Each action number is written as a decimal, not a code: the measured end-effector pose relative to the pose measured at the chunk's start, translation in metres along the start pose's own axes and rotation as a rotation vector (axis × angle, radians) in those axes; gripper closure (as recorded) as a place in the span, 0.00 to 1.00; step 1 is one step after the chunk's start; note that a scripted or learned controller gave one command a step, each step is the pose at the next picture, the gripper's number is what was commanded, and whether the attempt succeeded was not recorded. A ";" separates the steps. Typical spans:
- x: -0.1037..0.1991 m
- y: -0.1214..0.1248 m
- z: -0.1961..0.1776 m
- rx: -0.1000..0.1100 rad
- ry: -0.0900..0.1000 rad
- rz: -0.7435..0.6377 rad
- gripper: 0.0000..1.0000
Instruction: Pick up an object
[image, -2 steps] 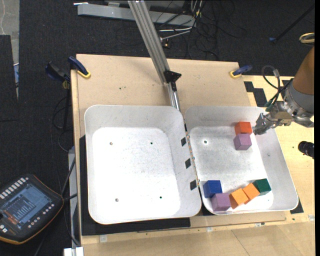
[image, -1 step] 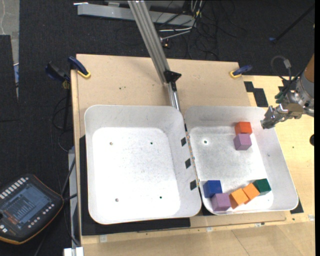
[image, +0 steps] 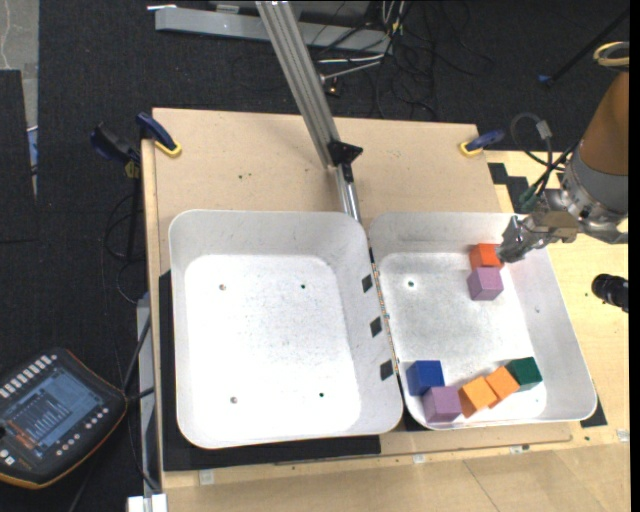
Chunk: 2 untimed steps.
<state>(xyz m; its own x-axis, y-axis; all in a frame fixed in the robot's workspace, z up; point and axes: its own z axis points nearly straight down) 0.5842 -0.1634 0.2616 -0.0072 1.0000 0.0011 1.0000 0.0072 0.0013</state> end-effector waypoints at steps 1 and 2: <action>0.058 -0.017 0.005 0.002 0.001 -0.001 1.00; 0.112 -0.024 -0.001 0.001 0.001 -0.002 1.00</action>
